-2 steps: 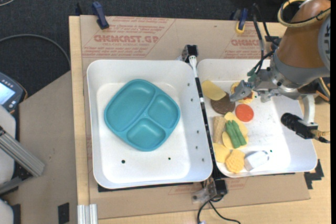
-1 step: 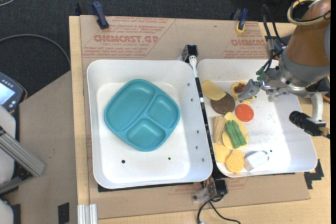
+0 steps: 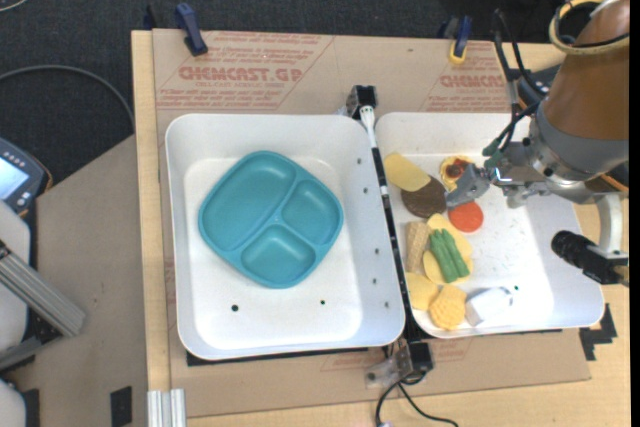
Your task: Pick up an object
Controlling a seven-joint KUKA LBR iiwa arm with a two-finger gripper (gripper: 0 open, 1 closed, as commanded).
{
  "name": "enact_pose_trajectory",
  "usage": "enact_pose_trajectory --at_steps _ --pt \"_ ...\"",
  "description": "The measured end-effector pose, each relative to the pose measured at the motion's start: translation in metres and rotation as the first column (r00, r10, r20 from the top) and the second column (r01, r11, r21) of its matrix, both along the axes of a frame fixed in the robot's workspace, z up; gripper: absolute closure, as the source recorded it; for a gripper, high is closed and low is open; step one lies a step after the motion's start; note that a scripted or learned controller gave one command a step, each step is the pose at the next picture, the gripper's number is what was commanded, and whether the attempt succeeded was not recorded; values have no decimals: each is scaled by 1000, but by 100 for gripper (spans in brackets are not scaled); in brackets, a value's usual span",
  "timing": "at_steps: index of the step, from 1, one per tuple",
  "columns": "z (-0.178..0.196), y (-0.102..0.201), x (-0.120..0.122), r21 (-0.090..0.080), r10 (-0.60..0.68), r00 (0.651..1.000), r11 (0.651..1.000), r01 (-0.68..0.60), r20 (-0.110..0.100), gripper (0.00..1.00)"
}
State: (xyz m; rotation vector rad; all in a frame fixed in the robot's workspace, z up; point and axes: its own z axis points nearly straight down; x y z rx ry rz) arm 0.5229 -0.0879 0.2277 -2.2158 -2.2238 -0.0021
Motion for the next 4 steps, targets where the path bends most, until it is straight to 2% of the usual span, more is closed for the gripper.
enact_pose_trajectory --at_steps 1,2,3,4 --pt "-41 97 -11 3 7 1000 1000 -7 -6 0" --pt "117 73 0 -3 -3 1000 1000 3 21 0" --pt "271 60 2 -4 -3 1000 1000 3 24 0" --pt "56 137 -43 -2 2 1000 1000 -2 -19 0"
